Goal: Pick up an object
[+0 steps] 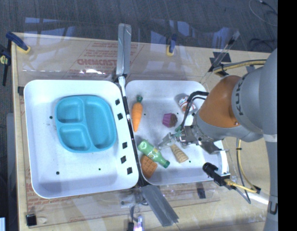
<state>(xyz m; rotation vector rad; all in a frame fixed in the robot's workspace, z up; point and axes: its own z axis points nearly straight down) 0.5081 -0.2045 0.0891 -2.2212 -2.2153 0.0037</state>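
Gripper (173,137): being hung low inside the right bin (153,88), at the end of the grey arm reaching in from the right; a metal finger is being seen slanting toward the bin's middle.
Jaws: whether they are spread or pressed together cannot be told; nothing is being seen pinched between them.
Nearest thing: the tan cone (179,153), lying on the bin floor just beside the gripper, on the side toward the bin's near wall.
Cone axis: being judged as slanting, wide end toward the gripper, tip toward the near wall.
Purple piece (169,120): sitting near the gripper, on the side toward the bin's far wall.
Green bottle (152,153): lying apart from the gripper toward the divider between the bins, long axis slanting; touching or overlapping the orange waffle piece (148,166).
Carrot (137,113): lying along the divider wall, long axis running with that wall.
Open room: bare floor being left between carrot, purple piece and gripper; the cone is being crowded by the near wall.
Left bin (38,129): holding a blue tray (86,123).
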